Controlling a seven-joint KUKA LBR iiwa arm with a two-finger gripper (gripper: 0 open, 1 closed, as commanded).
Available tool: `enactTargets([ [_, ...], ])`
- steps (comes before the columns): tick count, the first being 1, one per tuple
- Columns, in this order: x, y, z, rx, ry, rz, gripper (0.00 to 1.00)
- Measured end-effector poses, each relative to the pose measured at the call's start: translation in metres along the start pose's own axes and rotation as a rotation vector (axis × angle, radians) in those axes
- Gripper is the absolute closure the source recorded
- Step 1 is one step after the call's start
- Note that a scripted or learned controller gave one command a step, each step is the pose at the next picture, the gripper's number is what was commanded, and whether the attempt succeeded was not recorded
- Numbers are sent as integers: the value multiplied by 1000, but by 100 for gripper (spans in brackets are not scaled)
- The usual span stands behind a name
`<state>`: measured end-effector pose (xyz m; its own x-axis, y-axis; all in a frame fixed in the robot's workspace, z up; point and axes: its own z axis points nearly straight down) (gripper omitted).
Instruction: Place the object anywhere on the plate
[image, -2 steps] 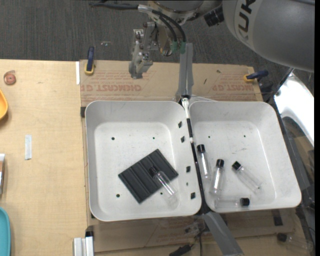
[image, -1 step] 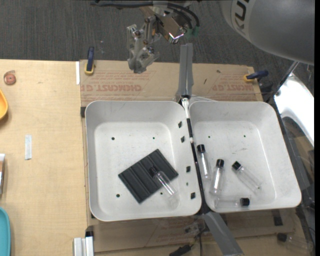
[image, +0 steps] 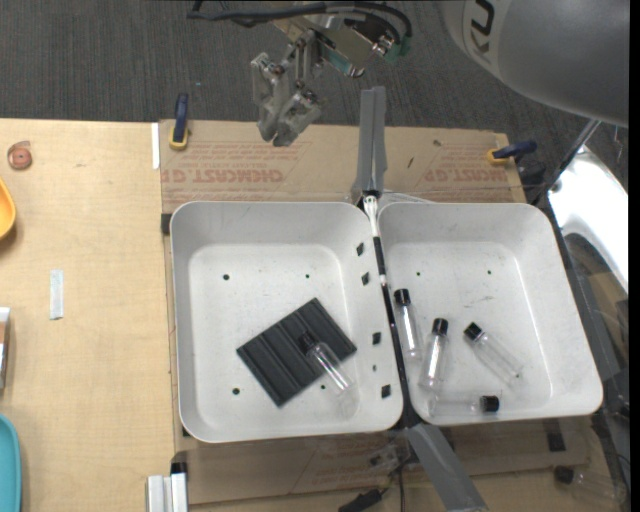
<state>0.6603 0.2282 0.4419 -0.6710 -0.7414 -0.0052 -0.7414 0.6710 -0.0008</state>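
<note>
A dark ribbed square plate (image: 290, 351) lies tilted in the left bin (image: 200, 300). A clear vial with a black cap (image: 326, 364) rests on the plate's right part, its far end reaching just past the plate's edge. My gripper (image: 284, 118) hangs high above the back of the left bin, over the cardboard, well away from the plate, with nothing between its fingers.
The right bin (image: 540, 260) holds several clear black-capped vials (image: 434, 350) near its front left. A metal divider (image: 372, 140) rises between the bins at the back. Blue and yellow clamps (image: 179, 125) hold the cardboard sheet. Orange and teal items sit at the far left edge.
</note>
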Motion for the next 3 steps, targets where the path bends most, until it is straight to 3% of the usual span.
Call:
enactTargets([
  [1,21,-19,0,-2,1,-363,100],
  [2,56,-51,0,-2,1,-502,100],
  [3,6,-5,1,-2,-1,-696,100],
])
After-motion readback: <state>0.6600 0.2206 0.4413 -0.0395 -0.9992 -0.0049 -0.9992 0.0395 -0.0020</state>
